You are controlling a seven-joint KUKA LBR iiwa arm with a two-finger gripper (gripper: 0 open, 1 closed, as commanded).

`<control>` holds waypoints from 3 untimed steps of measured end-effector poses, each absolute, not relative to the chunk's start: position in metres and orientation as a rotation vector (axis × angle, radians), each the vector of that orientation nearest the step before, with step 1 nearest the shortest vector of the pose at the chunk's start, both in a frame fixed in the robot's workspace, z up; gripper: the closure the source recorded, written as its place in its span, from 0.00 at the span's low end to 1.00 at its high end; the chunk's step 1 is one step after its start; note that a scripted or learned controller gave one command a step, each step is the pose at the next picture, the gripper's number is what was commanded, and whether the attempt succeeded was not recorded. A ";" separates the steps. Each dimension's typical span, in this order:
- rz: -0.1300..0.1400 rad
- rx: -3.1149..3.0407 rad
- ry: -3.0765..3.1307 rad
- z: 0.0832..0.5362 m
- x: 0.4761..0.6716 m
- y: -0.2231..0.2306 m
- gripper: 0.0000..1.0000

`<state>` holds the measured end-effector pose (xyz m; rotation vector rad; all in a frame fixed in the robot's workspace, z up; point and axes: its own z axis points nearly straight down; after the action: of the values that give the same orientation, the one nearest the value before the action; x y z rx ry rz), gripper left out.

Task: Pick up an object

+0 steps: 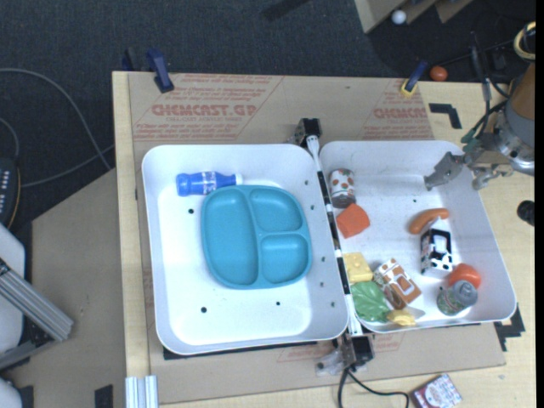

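- Right bin, near end: can, cow toy, packed tight, so a grab may nudge neighbours.
- Sausage mid-bin, loose; could roll off the fingers.
- Gripper at far edge, empty; open or closed, can't tell.

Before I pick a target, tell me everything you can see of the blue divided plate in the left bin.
The blue divided plate looks like smooth turquoise plastic, a rounded rectangle with three compartments: one long section along its left side and two smaller ones on its right. It lies flat, right side up, about the middle of the left bin, turned slightly askew. Nothing lies in it. A small blue bottle lies just past its upper left corner, close to or touching the rim.
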<state>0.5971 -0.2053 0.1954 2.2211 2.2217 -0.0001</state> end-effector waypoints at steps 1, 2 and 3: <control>0.000 2.221 2.223 0.084 0.600 -0.200 0.00; 0.003 2.225 2.230 0.084 0.488 -0.221 0.00; 0.005 2.222 2.223 0.094 0.489 -0.221 1.00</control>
<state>0.4892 -0.2212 0.0942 2.2217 2.2233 0.0055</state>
